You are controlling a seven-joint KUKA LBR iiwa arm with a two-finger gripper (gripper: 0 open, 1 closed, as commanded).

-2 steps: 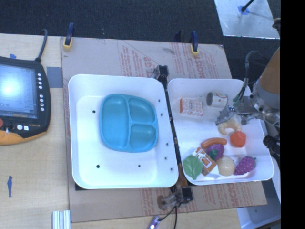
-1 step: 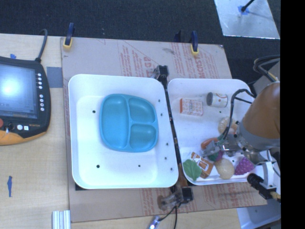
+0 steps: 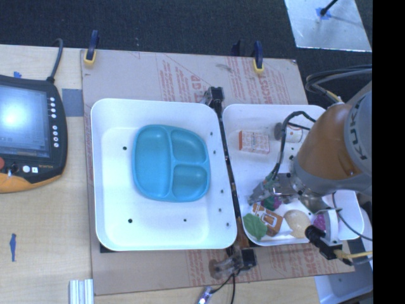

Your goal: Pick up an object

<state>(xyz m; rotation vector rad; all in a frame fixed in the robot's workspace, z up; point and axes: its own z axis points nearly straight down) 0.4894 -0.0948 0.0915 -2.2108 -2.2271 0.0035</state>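
Observation:
The right bin (image 3: 253,115) holds a small white and orange packet (image 3: 254,142) near its far side. At its near side lie a green piece (image 3: 254,224), an orange and white packet (image 3: 272,221), a cream rounded object (image 3: 295,220) and a purple item (image 3: 320,221). My gripper (image 3: 271,194) reaches down from the orange wrist (image 3: 329,147) into that cluster, just above the orange and white packet and a small purple and green thing (image 3: 273,202). The wrist hides much of the bin.
The left bin (image 3: 107,170) carries a blue divided plate (image 3: 171,163). A tablet-like pendant (image 3: 28,132) lies on the bench at far left. Cables (image 3: 297,122) loop over the right bin. Clamps (image 3: 90,50) hold the cardboard at the back.

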